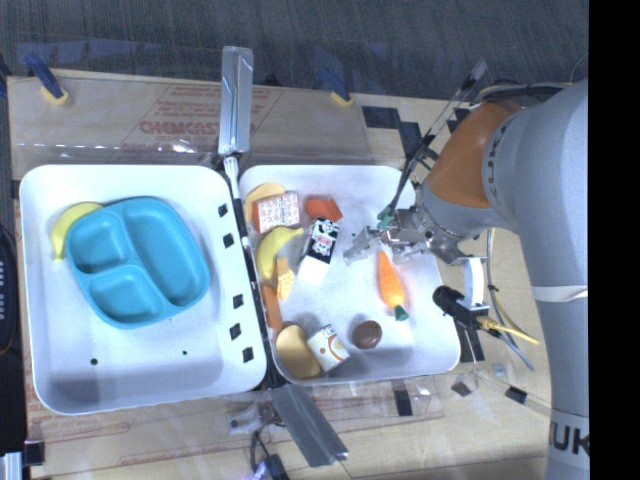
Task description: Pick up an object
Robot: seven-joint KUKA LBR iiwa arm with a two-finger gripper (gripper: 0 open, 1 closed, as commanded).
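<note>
Fingers' state can't tell; gripper sits right above toy carrot, milk carton just left of carrot.

Bench with two white bins side by side

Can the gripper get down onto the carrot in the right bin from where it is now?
Probably yes. The carrot lies alone on bare white floor of the right bin, apart from the other toys, and the gripper hangs just beyond its orange end with nothing between them.
</note>
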